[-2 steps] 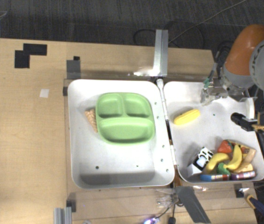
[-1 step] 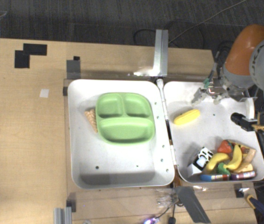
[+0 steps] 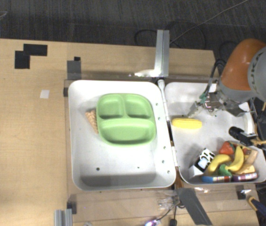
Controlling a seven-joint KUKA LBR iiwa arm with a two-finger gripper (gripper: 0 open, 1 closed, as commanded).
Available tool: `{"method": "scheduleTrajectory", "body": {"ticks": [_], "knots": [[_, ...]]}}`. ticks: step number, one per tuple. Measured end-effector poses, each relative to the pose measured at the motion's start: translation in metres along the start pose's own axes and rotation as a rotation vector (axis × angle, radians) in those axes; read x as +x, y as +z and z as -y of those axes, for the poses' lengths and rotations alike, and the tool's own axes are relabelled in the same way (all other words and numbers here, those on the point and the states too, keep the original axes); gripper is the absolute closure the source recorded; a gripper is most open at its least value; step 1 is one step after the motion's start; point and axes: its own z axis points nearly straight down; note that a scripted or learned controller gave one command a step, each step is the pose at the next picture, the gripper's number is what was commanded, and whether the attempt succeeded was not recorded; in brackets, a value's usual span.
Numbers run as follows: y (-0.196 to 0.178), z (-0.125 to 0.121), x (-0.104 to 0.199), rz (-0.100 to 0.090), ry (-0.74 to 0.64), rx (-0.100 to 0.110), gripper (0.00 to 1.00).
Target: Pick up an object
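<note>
Green plastic sits in the middle of the left bin [image 3: 83, 164]: a tray [image 3: 124, 119] with two small wells at the back and one long well at the front, lying flat. A tan, textured piece [image 3: 92, 120] pokes out from under the tray's left edge. It may be a waffle or a cracker, but too little of it shows to be sure. Both bins rest side by side on the wooden bench [image 3: 24, 140], their inner walls touching.

In the right bin [image 3: 184, 95], a yellow piece [image 3: 186, 123] lies on its side close to the left wall, roughly halfway down the bin, apart from everything else. The gripper [image 3: 199, 106] hangs just behind it and a little to its right, tilted down toward the bin floor. It is near the yellow piece but not touching it, as far as the view shows. Whether the gripper is open or closed I cannot tell from this angle. The grey arm [image 3: 264, 74], with its orange band [image 3: 240, 65], leans in over the bin's right rear corner.

The bin's front right corner holds a heap: a banana [image 3: 237, 158], a red piece [image 3: 226, 148] just behind it, a black-and-white piece [image 3: 204, 160] at the heap's left, and markers [image 3: 231, 177] lying along the front wall.
</note>
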Motion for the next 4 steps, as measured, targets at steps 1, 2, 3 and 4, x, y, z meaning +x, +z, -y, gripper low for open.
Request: {"method": "scheduleTrajectory", "body": {"ticks": [1,2,3,4], "knots": [[-0.002,0.042,0.023,0.001,-0.077,-0.004,0.00],[-0.005,0.100,0.049,0.005,-0.099,-0.011,0.00],[-0.003,0.047,0.044,0.001,-0.101,-0.005,0.00],[0.002,-0.047,0.021,-0.001,-0.051,0.003,0.00]]}}
